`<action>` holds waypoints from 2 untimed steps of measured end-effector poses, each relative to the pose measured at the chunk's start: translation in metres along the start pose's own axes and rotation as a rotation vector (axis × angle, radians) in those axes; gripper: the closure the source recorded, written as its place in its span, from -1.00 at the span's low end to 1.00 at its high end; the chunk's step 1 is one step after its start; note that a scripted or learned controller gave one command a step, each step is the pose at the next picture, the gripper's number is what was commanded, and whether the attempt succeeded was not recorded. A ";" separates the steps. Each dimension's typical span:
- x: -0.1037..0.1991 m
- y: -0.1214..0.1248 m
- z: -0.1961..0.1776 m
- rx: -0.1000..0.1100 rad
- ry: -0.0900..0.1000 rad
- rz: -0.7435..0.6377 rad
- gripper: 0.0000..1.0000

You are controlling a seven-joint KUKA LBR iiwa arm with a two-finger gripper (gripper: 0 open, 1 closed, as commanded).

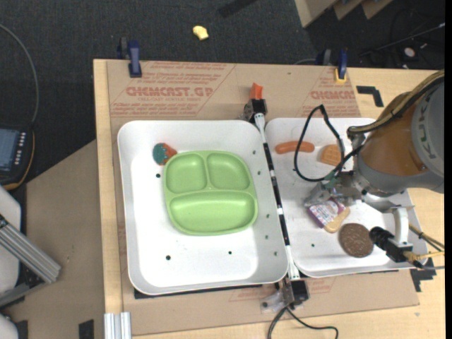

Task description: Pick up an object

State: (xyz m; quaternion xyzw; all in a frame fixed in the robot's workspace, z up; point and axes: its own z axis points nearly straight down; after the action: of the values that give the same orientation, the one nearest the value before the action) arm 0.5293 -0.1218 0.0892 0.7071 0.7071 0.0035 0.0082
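Arm (402, 147) reaches over the right bin (304, 256). Pincer (337, 189) sits low above a purple-and-white packet (326, 214); its state cannot be told. Brown disc (356, 239) lies just beside the packet. Green divided plate (210, 192) occupies the left bin (141, 210).

Two white bins are sitting on a tan bench (106, 189) printed with reddish-brown lettering. The left bin (141, 239) is showing a few small black dots on its floor and is carrying a light green plate (209, 191). A small red and teal thing (164, 152) is lying at the plate's upper left corner. The right bin (311, 256) is holding an orange sausage (294, 147), an orange-tan chip (330, 154), a purple and white packet (327, 212) and a dark brown cookie (357, 239). The arm (402, 143) is showing grey with an orange band, and a black cable (302, 143) is looping over the bin. Blue clamps (132, 56) are marking the bench's far edge, an orange clip (256, 90) its middle. A yellow scrap (200, 32) is lying on the dark grey floor (63, 27).
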 end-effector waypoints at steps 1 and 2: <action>0.006 0.066 0.005 0.010 0.005 -0.004 -1.00; 0.017 0.015 0.005 0.022 0.009 0.001 -1.00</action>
State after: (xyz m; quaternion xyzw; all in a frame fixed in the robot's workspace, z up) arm 0.5441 -0.1049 0.0844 0.7075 0.7067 -0.0010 -0.0025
